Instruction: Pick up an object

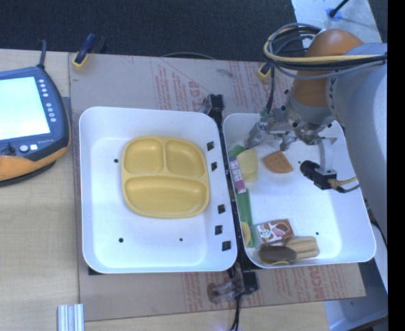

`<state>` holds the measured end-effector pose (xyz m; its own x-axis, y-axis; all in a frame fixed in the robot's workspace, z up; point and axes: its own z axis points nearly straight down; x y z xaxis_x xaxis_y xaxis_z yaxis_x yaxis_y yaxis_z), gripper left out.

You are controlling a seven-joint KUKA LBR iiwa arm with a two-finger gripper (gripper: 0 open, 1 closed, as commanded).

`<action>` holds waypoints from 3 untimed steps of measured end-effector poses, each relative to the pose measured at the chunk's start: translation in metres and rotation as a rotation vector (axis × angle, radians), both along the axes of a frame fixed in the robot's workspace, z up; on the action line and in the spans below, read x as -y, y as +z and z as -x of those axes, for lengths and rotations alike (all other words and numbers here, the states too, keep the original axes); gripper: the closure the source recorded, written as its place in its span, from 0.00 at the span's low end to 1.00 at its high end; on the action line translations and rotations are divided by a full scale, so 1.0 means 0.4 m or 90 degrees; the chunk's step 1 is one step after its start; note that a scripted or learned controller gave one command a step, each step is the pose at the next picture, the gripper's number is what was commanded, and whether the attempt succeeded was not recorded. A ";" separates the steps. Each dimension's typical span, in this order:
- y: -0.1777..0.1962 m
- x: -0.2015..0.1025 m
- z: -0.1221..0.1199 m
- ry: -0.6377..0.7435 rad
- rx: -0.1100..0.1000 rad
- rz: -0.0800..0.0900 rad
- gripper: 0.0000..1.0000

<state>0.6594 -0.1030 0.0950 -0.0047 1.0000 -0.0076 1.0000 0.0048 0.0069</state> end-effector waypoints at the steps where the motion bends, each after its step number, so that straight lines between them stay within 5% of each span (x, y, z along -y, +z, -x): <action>1: -0.008 0.025 0.086 -0.002 -0.008 -0.004 0.00; 2: -0.009 0.124 0.212 -0.003 -0.009 -0.003 0.00; 3: 0.020 0.120 0.205 0.000 -0.007 -0.004 1.00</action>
